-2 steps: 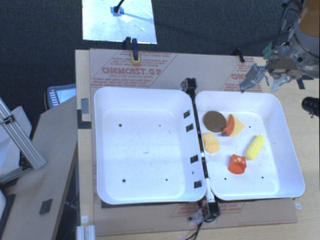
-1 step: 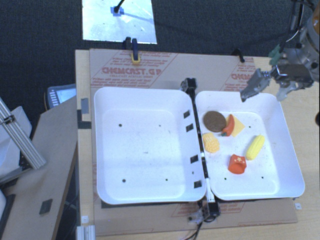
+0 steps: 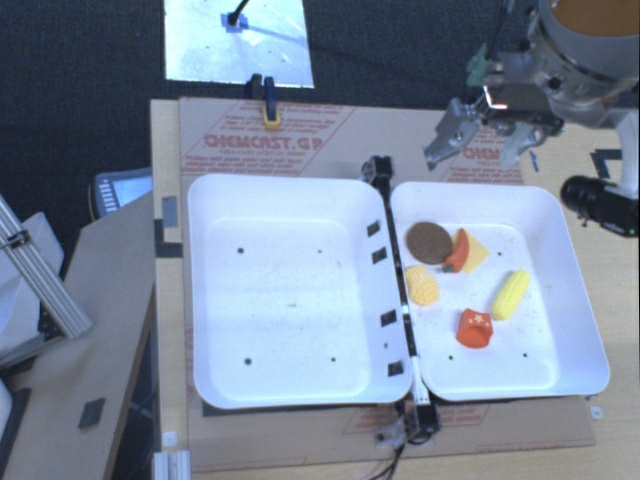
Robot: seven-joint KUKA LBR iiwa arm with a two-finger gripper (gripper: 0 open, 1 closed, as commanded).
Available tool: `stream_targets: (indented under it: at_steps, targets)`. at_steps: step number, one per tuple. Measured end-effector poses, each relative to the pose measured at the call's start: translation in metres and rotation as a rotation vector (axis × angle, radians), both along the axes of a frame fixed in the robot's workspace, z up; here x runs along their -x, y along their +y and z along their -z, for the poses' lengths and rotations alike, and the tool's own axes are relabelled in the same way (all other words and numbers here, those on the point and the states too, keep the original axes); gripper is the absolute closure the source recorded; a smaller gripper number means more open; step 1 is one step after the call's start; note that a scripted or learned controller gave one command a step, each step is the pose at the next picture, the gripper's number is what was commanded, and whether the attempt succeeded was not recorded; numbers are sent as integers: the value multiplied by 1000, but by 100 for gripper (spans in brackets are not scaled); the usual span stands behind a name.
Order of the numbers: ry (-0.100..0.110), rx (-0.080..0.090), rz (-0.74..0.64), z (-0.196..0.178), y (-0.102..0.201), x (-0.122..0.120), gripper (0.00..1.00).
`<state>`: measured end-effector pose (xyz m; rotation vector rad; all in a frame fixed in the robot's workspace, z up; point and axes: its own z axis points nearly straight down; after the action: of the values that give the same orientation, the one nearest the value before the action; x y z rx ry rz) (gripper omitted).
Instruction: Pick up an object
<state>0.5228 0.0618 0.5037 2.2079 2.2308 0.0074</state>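
Camera view: my gripper (image 3: pixel 478 146) above far rim of right bin (image 3: pixel 575 268), over cardboard sheet (image 3: pixel 300 133). My fingers spread wide, nothing between them.

Right bin holds: brown disc (image 3: pixel 429 241) near far left; orange carrot piece (image 3: pixel 457 252) touching it, lying on yellow wedge (image 3: pixel 476 254); small corn piece (image 3: pixel 422 287) by divider; corn cob (image 3: pixel 510 294) toward right; red pepper piece (image 3: pixel 475 329) near middle.

Left bin (image 3: pixel 215 268) beside it, rims touching.
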Motion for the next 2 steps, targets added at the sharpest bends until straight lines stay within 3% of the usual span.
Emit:
stream_targets:
  at_steps: [1, 2]
  targets:
    - [3, 0, 1, 28, 67, -46, 0]
    - [-1, -4, -3, -23, 123, 35, 0]
